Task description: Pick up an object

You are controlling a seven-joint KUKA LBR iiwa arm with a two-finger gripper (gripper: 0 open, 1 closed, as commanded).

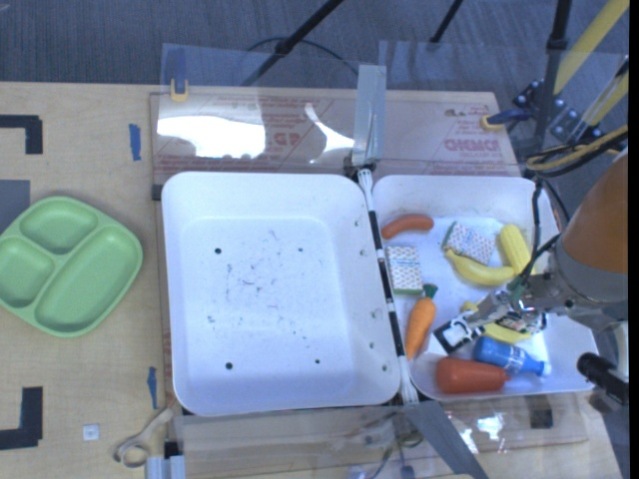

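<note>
The right bin (519, 193) holds a jumble of toy items. A reddish sausage (407, 226) lies at its back left, with a checkered packet (404, 267) and a carrot (421, 322) in front of it. A banana (477, 267), a corn cob (514, 247) and a dotted packet (469, 238) lie at mid-bin. Near the front are a blue bottle (511, 355), a red pepper-like piece (469, 374) and a small black-and-white item (454, 335). My gripper (499, 309) hangs low over the bin's front right, just above the blue bottle and beside the banana's end.
The left bin (190, 267) sits beside the right one, a raised divider (384, 277) between them. A green divided plate (65, 264) rests on the bench at far left. A clear panel (329, 128) stands behind both bins.
</note>
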